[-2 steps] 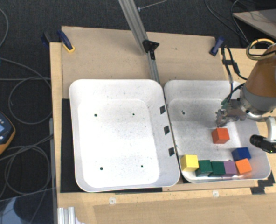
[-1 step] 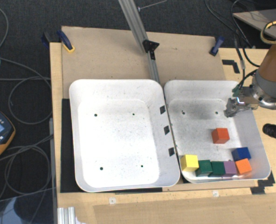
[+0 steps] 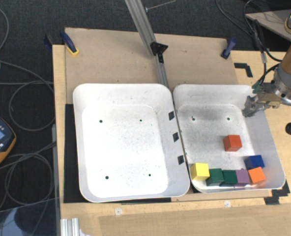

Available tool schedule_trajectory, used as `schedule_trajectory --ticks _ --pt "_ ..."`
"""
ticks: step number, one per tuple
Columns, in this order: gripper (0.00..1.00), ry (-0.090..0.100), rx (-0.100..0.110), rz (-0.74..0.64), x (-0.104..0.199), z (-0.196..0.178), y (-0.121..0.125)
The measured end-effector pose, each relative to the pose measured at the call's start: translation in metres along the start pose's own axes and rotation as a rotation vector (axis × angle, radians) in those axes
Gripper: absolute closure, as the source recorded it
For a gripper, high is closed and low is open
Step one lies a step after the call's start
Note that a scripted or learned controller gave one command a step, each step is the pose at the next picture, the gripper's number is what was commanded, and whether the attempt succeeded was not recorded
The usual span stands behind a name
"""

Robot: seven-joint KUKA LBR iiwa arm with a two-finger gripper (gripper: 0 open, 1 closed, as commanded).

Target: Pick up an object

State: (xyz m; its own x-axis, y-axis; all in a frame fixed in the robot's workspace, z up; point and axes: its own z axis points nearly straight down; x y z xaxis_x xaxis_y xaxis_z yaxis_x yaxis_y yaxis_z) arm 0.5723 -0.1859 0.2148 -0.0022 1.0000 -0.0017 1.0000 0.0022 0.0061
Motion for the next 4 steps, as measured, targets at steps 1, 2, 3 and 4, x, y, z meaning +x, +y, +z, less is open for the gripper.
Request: schedule_trajectory --ticks 1,2,3,4 --pt "1.00 0.005 0.008 -0.004 0.054 0.005 -0.008" --pt "1.00 0.006 0.006 -0.005 0.110 -0.010 -0.017" --pt "1.00 0.005 0.009 -0.004 0.158 -0.005 -0.027" --pt "1.00 0.005 0.009 -0.005 0.211 -0.001 -0.038"
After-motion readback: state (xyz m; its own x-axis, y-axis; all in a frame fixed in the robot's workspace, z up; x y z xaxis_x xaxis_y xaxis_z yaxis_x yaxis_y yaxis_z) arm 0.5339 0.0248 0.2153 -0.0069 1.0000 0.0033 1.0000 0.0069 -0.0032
